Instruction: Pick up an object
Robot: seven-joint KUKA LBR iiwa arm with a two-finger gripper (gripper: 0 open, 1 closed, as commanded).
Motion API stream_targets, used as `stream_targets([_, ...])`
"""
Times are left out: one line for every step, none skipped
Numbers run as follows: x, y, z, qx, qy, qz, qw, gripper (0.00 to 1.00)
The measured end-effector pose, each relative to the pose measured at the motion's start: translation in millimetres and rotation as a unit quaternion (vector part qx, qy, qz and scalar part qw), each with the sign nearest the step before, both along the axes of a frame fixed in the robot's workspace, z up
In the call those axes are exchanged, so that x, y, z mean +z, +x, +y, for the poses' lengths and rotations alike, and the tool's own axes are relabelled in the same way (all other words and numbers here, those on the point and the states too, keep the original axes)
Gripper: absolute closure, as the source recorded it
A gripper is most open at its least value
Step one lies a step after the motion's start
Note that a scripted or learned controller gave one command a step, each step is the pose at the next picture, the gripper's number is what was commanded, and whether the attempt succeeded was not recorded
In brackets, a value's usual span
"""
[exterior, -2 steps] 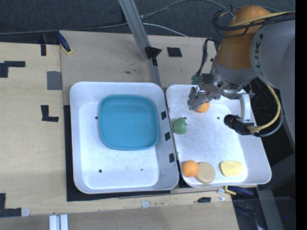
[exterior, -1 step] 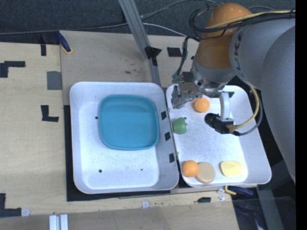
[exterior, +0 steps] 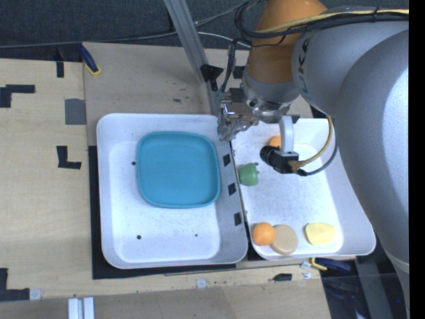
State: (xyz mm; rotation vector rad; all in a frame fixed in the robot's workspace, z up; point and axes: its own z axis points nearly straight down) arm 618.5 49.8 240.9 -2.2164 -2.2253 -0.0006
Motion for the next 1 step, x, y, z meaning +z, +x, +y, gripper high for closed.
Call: stream_targets([-0.8, 21.4, 47.3, 0.0, 0.0, 0.0, 1.0, 1.0])
